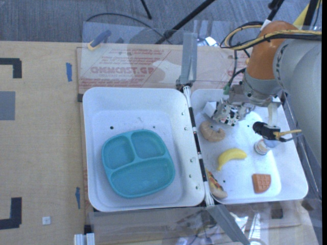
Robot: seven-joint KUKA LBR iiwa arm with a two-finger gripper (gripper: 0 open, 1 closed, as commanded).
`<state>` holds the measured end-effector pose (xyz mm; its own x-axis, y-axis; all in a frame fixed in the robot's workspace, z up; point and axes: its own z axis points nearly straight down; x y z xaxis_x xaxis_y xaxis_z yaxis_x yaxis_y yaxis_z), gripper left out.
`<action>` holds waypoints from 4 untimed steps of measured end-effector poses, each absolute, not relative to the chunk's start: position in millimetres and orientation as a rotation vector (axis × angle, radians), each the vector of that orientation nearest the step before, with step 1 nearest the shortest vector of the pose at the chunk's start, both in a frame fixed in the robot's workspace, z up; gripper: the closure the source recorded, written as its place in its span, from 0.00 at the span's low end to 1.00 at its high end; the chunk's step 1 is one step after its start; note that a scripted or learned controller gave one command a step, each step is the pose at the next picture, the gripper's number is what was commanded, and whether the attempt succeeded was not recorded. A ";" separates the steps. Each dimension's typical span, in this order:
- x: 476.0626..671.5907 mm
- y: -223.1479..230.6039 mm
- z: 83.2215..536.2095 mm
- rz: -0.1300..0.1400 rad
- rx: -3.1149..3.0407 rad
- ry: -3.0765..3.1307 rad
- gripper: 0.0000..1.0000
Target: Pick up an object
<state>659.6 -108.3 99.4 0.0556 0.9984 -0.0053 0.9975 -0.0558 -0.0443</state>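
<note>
My gripper [228,115] hangs low over the back of the right bin [291,188], reaching in from the right. Just to its front left lies a tan, rounded bread-like piece [212,131], very close to the gripper tip; I cannot tell whether they touch. A yellow banana [231,156] lies in the middle of the bin. An orange waffle-like piece [261,182] sits near the front right. A small white scrap [209,107] lies at the back left.
A teal divided plate [138,162] lies in the left bin [97,106]. A red-and-tan food piece [216,186] rests in the right bin's front left corner. A small pale round thing [261,147] sits near the right side.
</note>
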 end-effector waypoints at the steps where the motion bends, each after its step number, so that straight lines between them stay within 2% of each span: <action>1: 648.9 -45.5 182.7 0.020 -2.310 -2.124 1.00; 2: 651.6 -40.9 185.0 0.002 -2.307 -2.132 0.00; 3: 571.5 -129.0 85.9 -0.003 -2.426 -2.000 0.00; 4: 515.3 -99.8 86.6 -0.005 -2.432 -1.991 0.00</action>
<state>515.3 -99.8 86.6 0.1975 0.9803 0.0016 0.9803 -0.1975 0.0026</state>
